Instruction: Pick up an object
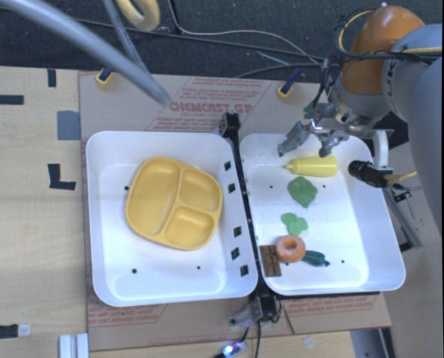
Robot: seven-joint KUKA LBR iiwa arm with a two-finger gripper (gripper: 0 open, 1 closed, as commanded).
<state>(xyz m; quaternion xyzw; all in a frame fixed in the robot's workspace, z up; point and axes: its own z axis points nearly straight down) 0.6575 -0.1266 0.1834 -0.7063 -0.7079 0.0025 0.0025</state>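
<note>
A: Target status?

B: A yellow mustard bottle is seen lying on its side at about 12 o'clock in the right bin, near the far wall. Nothing is lifted yet.

A: Pincer?

B: The gripper is positioned just above the bottle, fingers spread apart, one tip at the bottle's 10 o'clock, the other at its 12 o'clock. Nothing is held between them. Contact with the bottle cannot be confirmed.

A: Other items in that bin?

B: A green leaf piece is seen at the bottle's 6 o'clock, a smaller green piece further down, then an orange ring with a dark green item beside it at 3 o'clock.

A: Left bin?

B: A yellow divided plate is lying in the left bin, well apart from the arm.

A: Progress?

B: Judged early: approach looks done; closing, lifting and holding are left.
</note>
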